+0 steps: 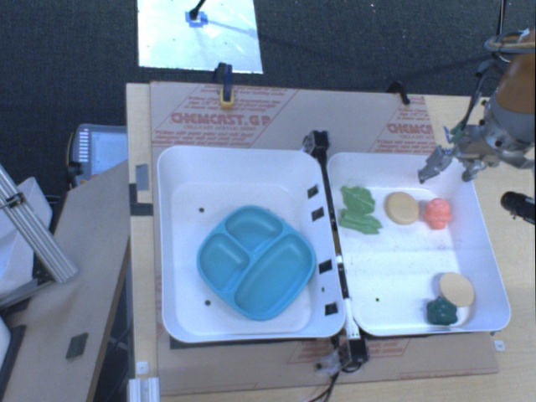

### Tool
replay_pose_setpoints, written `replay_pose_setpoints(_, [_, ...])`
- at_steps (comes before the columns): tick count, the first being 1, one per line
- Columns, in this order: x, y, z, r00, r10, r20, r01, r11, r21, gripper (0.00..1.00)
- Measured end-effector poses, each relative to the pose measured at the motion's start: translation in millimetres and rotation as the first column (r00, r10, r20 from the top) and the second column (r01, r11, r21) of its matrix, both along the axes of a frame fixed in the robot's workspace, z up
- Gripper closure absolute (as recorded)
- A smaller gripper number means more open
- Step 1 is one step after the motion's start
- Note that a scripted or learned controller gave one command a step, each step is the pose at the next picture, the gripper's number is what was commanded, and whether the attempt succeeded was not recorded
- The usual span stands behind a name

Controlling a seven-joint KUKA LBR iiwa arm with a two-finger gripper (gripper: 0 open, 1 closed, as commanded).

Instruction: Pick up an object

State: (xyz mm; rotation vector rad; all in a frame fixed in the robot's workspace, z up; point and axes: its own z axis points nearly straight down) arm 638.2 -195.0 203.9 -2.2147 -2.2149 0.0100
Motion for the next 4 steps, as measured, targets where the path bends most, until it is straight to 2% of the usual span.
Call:
replay_pose_setpoints(1, [3, 1, 9, 1.000, 0.003, 0.013, -0.003, 1.000, -0.003, 0.00])
replay_pose_setpoints(3, [17, 10, -88, 1.000, 0.007, 0.012, -0.007, 1.000, -0.003, 0.00])
replay_pose_setpoints(4, [18, 11, -120, 1.000, 0.007, 0.013, -0.007, 1.000, -0.003, 0.00])
